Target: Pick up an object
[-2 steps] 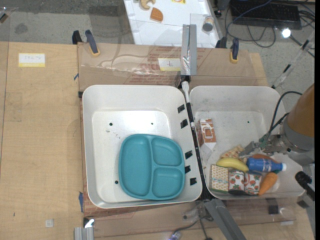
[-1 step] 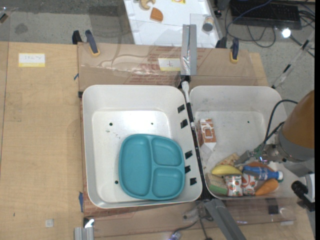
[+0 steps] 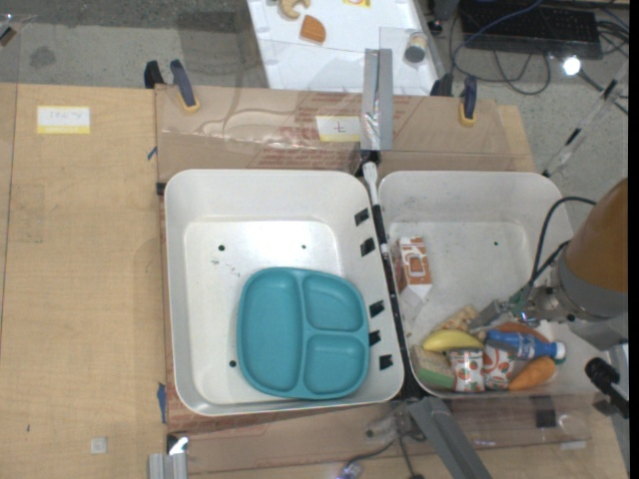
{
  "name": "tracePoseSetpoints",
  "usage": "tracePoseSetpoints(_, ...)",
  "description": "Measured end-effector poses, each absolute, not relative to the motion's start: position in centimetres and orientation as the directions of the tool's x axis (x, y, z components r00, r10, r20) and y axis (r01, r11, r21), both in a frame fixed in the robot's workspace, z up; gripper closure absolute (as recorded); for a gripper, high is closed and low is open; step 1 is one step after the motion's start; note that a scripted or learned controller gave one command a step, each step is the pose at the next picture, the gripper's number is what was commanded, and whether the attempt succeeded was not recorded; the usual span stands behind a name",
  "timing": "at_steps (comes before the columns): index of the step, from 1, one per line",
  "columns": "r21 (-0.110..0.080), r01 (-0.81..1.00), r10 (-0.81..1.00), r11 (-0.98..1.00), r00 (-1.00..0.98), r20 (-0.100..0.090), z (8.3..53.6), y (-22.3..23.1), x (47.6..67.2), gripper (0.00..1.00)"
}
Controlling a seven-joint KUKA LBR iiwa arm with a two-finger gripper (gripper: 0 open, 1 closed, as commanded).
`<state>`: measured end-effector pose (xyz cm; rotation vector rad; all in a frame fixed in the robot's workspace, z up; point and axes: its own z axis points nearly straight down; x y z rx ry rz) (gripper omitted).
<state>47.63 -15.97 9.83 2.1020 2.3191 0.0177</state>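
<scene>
We see two shallow white plastic bins side by side on the bench. The left bin (image 3: 190, 267) holds a teal plastic tray with three compartments (image 3: 303, 332), lying flat toward its near side. The right bin (image 3: 469, 203) has a heap in its near corner: a yellow banana (image 3: 451, 341), a blue bottle with a white cap (image 3: 521, 347), an orange carrot-shaped piece (image 3: 531, 372), and a red-and-white patterned can (image 3: 477, 369), all touching or just beside one another. A small brown-and-white packet (image 3: 413, 261) lies against the bin's left wall, farther back. The grey arm comes in from the right, its two-finger gripper (image 3: 507, 309) low over the heap, just above the bottle; we cannot tell how the claw stands.
</scene>
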Motion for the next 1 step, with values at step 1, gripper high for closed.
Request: tracePoseSetpoints(1, 0.028, 0.995, 0.996, 0.094, -0.094, -0.003, 11.16, -16.16, 47.94, 1.0)
